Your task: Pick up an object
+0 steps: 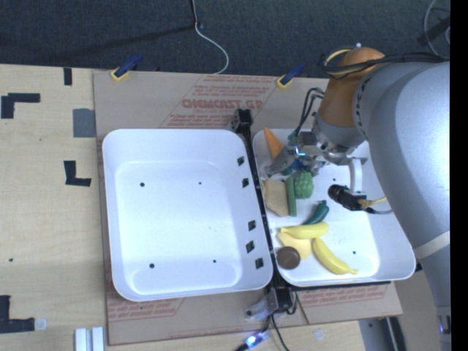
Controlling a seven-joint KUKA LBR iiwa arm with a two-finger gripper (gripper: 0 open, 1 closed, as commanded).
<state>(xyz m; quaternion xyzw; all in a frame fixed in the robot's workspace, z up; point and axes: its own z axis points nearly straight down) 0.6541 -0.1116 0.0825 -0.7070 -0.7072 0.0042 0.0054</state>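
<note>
My gripper (294, 164) hangs low over the back part of the right bin (380, 269). Just under and in front of it lies a bumpy green toy (303, 186). An orange carrot (272, 142) lies to its left, against the bin's back left wall. A tan wedge (275, 197) and a thin green stick (292, 198) lie in front of the gripper. Further forward are a dark teal piece (316, 213), two yellow bananas (304, 232) (333, 258) and a brown round thing (287, 257). Nothing shows between the gripper's tips.
The left bin (117, 196) stands beside the right one, with a black divider (252, 196) between them. Both rest on a cardboard sheet (212, 101). The grey arm (409, 145) covers the right bin's right side.
</note>
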